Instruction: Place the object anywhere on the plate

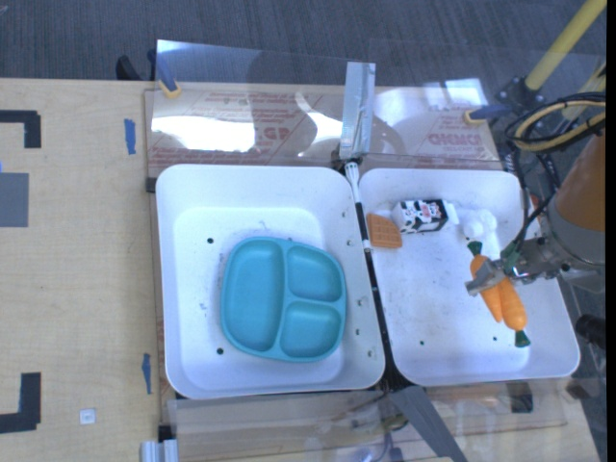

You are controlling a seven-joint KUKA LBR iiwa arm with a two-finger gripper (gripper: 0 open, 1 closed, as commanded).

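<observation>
end effector (493,275) sits touching the carrot (504,301) in right bin (433,340).

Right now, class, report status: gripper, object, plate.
Gripper at right bin, over orange toy carrot. Teal divided plate in left bin. Carrot not yet on plate.

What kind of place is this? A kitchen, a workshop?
Most likely a robotics test bench, not a kitchen. Two white bins sit on a wooden bench; one holds a teal plate, the other toy food like a carrot, beside the gripper and loose cables.
</observation>
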